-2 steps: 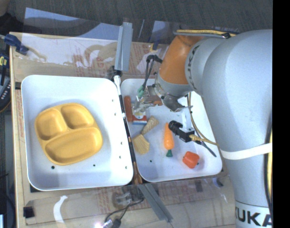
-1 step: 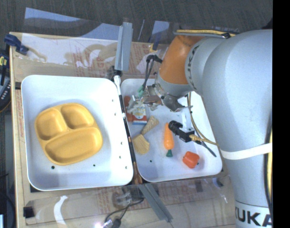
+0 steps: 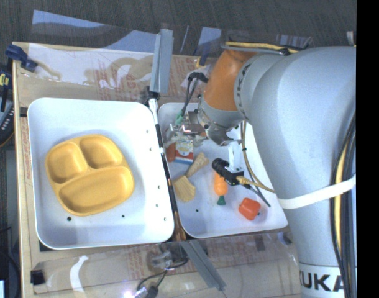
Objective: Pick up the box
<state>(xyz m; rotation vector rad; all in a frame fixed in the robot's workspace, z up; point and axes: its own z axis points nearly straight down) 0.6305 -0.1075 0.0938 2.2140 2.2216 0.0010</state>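
**Camera view, from above at a slant.** We see two shallow white bins side by side on the bench (image 3: 84, 73); "left" and "right" for the bins are as seen in this view.

The left bin (image 3: 84, 113) holds one yellow plate (image 3: 90, 172) w/ three compartments. It lies flat at approx. the bin's ctr, the two small compartments on the far side and the large one on the near side.

The right bin (image 3: 208, 222) holds the small things. The grey arm (image 3: 301, 117) reaches in from the right and covers that bin's right side. Its orange band (image 3: 222, 82) sits over the bin's far edge.

The gripper (image 3: 185, 131) is low in the far-left part of the right bin, close to the wall next to the left bin. The box (image 3: 183, 156), small, w/ red, white and blue faces, lies just on the gripper's near side. We cannot tell whether the two touch, whether the gripper is open or closed, or whether it has the box.

Two tan bread pieces lie near the box: one (image 3: 199, 161) just beside it on the right, the other (image 3: 184, 189) nearer the camera, by the left wall. A carrot (image 3: 220, 187) lies approx. mid-bin. A red-orange item (image 3: 250, 208) lies toward the front right, apart from the rest.
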